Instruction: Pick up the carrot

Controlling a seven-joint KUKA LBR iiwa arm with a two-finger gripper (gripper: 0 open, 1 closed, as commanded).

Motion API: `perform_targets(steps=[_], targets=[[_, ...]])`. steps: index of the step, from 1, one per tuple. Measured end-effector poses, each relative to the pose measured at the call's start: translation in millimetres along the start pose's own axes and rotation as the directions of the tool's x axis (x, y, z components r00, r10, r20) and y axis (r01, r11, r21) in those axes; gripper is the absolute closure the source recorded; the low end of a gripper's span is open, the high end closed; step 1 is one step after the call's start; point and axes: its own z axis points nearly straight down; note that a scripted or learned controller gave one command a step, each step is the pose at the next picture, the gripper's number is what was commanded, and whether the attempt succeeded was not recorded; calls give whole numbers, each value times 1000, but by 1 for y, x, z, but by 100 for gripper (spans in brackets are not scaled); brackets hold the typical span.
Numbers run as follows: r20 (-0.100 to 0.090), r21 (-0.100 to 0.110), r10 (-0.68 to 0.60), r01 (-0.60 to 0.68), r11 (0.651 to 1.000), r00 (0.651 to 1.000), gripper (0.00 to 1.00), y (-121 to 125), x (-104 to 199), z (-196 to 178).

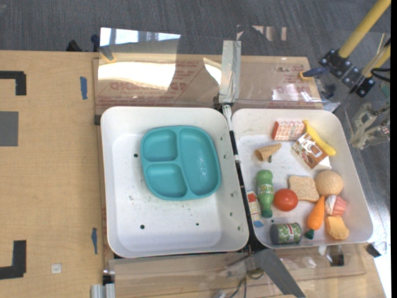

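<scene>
Jaws: probably the blurred pale metal shape just outside the right rim of the right bin (282,166); I cannot tell whether they are released or clenched, and nothing is visibly held.
Carrot (316,214): lies in the right bin, left of the jaws and nearer the camera, slanted, with its green end pointing down-left.
Crowding: a pink-and-white piece (335,205) touches its right side, a bread slice (303,188) sits just above, a red tomato (286,200) lies to its left, and a green can (286,233) lies by its green end.
Handling: it looks like a small toy, likely light, stiff and smooth, so it may slip or roll.
Hold: best taken across the thick orange middle, closing across its width.
Risk: the neighbours leave little room on its right side.
Farthest away: a teal divided plate (180,162) in the left bin (118,185).
</scene>
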Motion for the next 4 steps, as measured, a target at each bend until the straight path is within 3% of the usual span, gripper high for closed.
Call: perform_targets(steps=[1, 2, 3, 4], targets=[[1, -1, -344, 344, 939, 939, 100, -7, -19, -23], [-2, -9, -616, 616, 788, 788, 100, 24, 66, 15], [3, -4, -779, 779, 627, 627, 100, -7, -22, -25], [5, -12, -936, 936, 353, 353, 100, 10, 26, 7]])
